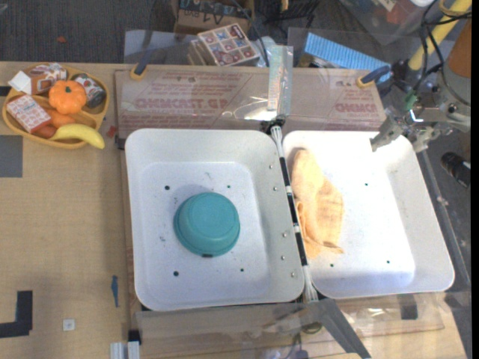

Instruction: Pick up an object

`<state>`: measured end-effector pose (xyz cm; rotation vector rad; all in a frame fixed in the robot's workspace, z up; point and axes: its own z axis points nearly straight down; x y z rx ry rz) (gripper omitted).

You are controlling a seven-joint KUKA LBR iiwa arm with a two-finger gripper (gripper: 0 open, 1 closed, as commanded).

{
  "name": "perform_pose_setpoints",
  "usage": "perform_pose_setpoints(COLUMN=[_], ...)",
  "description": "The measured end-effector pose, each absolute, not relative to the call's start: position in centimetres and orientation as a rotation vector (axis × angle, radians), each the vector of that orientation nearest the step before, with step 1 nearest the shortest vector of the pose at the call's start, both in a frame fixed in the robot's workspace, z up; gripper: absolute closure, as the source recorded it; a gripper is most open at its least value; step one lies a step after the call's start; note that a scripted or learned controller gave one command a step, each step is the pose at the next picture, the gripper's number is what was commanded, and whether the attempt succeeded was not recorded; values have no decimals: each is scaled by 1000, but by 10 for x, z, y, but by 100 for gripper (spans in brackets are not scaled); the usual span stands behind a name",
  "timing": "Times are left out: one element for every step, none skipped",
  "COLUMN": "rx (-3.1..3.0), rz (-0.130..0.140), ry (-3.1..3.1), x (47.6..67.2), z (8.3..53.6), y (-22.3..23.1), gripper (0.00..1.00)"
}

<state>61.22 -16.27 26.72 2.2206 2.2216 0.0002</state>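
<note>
In the camera view, the end effector point(393, 131) hovers over the right bin's point(397, 275) far corner, and whether it is apart or together I cannot tell. The orange cloth point(318, 204) lies against that bin's left wall, down-left of the end effector, long axis along the wall. A teal bowl point(207, 224) sits in the left bin point(150, 163), farther off.

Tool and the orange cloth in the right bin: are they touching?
Apart. The camera view shows the tool at the right bin's far edge, with bare white floor between it and the orange cloth by the divider.
</note>
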Motion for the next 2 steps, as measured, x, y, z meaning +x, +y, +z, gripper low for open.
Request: perform_pose_setpoints(rx=[2135, 2054], rz=[0, 14], ry=[2304, 2363], x=[614, 602], z=[145, 92], y=[-109, -105], gripper=[0, 0])
